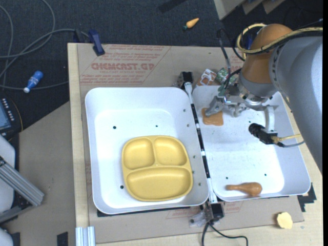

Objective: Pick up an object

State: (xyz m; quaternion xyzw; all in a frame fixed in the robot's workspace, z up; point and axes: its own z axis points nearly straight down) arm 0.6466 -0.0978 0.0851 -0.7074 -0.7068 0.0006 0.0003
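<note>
An orange-brown flat piece [214,118] lies in the right bin [287,181] near its far left corner. My gripper [237,106] hangs low over that corner, just right of the piece and close to it; whether it touches is unclear. A tan drumstick-shaped toy [246,188] lies near the right bin's front edge, well away from the gripper. A yellow divided plate [156,167] sits in the left bin [102,111].
The grey arm [302,70] covers the right bin's far right side. A black part with a cable [261,133] hangs below the wrist. Small items [207,77] lie behind the bins. A yellow piece [283,220] rests on the bench at front right.
</note>
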